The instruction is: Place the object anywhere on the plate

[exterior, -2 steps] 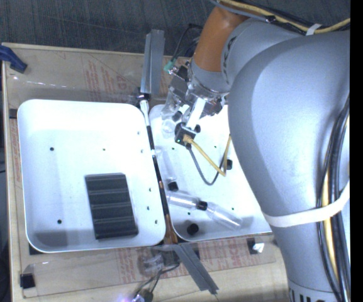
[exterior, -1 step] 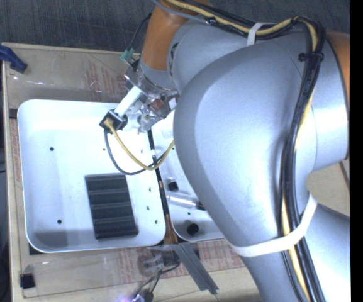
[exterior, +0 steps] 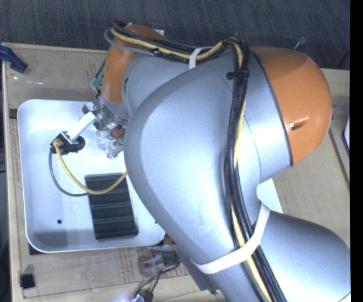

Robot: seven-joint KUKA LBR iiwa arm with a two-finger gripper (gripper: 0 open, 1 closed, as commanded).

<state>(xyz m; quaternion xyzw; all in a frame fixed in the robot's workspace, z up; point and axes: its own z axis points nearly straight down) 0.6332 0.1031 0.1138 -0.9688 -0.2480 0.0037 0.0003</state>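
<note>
Lower the gripper (exterior: 107, 133) slowly (open or shut: cannot tell) in the left white bin (exterior: 31, 168), just beyond the 1 black ribbed block (exterior: 112, 207); mind the yellow cable (exterior: 66, 170).

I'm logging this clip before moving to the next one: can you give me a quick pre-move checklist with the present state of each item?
1. Hand located over the left bin: ok, it sits at the bin's upper right part.
2. Object between the hand's fingers: cannot tell, the wrist and cabling hide them.
3. Plate in sight as a target: cannot tell, the arm covers most of the bench.
4. Yellow cable free of snags: cannot tell, it loops across the bin floor to the black ribbed block.
5. Black ribbed block out of the way: ok, it lies flat below the hand.
</note>
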